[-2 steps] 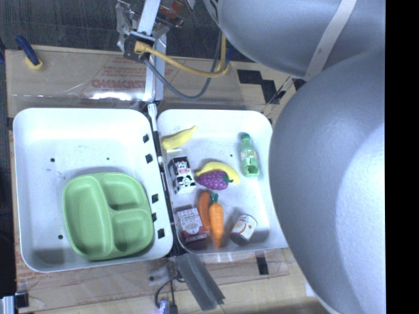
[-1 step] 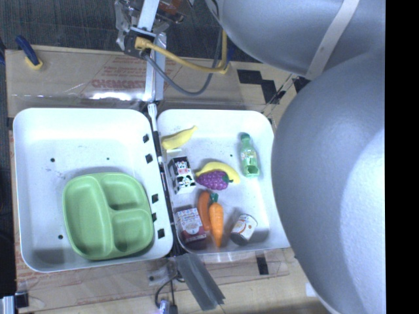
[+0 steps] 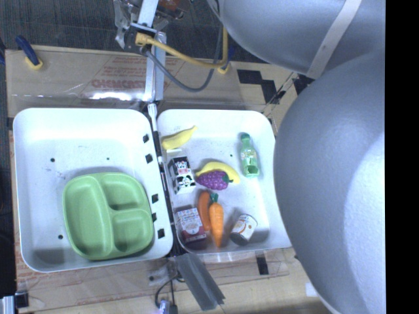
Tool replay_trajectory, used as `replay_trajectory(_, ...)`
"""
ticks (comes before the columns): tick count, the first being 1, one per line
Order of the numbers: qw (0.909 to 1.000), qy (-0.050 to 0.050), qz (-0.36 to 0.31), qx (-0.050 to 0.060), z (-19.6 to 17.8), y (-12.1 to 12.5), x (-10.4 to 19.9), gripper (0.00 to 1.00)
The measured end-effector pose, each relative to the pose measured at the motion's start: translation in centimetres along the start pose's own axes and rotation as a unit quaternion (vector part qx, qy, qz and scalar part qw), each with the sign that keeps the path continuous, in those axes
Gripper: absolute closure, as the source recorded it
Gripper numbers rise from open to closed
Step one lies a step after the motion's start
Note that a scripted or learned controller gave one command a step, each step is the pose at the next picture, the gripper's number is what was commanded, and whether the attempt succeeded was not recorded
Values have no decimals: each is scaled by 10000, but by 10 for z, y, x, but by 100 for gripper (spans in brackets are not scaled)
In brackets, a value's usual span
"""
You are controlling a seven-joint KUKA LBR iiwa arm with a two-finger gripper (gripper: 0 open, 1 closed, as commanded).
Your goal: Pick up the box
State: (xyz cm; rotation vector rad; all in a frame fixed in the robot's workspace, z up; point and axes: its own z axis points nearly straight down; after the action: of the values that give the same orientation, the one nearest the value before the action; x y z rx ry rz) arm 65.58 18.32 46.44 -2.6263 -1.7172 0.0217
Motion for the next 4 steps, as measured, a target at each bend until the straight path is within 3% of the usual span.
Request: replay_trajectory(4, 9998, -51, -197, 51, -31, -6, 12, 100)
